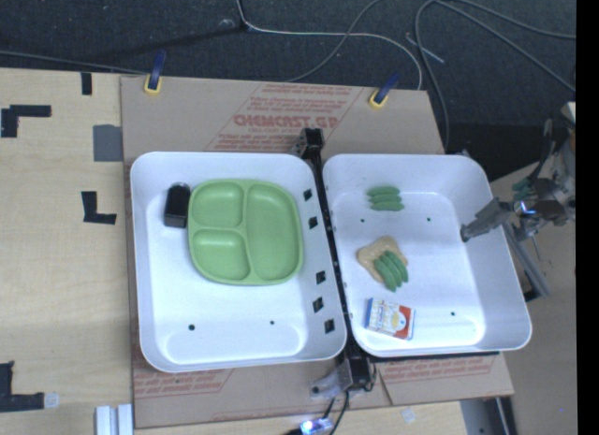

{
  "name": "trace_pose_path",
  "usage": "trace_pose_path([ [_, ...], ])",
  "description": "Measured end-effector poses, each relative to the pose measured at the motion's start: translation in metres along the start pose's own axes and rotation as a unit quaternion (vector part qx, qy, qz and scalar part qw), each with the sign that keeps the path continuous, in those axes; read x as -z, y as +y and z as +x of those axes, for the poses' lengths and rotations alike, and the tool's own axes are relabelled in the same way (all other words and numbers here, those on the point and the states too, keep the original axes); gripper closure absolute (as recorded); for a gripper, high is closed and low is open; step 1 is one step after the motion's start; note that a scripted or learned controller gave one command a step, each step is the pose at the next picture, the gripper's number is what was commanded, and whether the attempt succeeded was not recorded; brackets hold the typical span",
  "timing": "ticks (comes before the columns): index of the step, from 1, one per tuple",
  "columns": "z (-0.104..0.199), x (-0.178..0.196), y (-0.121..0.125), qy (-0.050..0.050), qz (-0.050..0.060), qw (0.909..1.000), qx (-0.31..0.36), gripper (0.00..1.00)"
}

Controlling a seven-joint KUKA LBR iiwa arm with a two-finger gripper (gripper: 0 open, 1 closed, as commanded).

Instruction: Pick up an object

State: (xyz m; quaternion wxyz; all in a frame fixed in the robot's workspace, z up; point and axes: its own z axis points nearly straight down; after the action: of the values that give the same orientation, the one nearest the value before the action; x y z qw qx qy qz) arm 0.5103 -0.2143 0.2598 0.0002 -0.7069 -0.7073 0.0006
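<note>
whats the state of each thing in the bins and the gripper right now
green divided plate: flat in the left bin, right way up
black block: lying beside the plate's left edge
green ridged piece: loose near the right bin's far end
tan and green piece: loose mid-bin
small carton: lying flat at the near end
gripper: at the right bin's right rim, holding nothing
</note>
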Motion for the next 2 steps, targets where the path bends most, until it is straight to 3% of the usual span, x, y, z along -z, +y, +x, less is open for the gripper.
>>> trace_pose_path([
  [2,0.001,-0.102,-0.013,0.001,0.002,1.0,0.0,0.0],
])
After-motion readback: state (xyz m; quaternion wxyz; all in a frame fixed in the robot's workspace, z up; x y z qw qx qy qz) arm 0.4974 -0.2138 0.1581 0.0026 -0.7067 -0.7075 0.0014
